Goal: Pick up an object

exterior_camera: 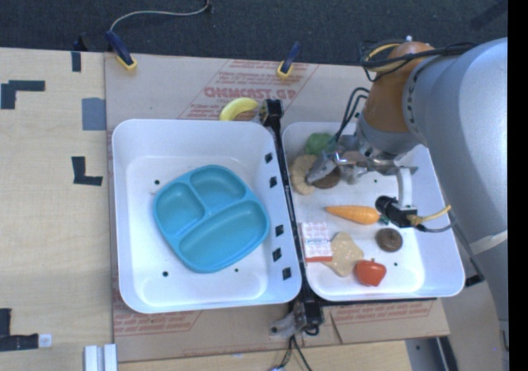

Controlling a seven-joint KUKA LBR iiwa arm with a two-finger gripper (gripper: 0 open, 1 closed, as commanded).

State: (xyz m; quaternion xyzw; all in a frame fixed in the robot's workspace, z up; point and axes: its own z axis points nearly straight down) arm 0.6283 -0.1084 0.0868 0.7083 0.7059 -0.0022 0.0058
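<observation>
My gripper [328,168] hangs low over the back left part of the right bin [429,279], right above a tan and brown food piece [302,173]. A green item [318,143] lies just behind it. In front of the gripper lies an orange carrot [353,213]. A small brown round piece [389,239], a red tomato [370,272], a beige piece [344,252] and a white packet with red print [314,241] sit toward the bin's front. Nothing shows between the fingers.
The left bin [132,196] holds a blue divided plate [212,217]. A yellow banana [239,108] lies on the cardboard behind the bins. The grey arm [462,138] covers the right bin's back right corner. A black divider runs between the bins.
</observation>
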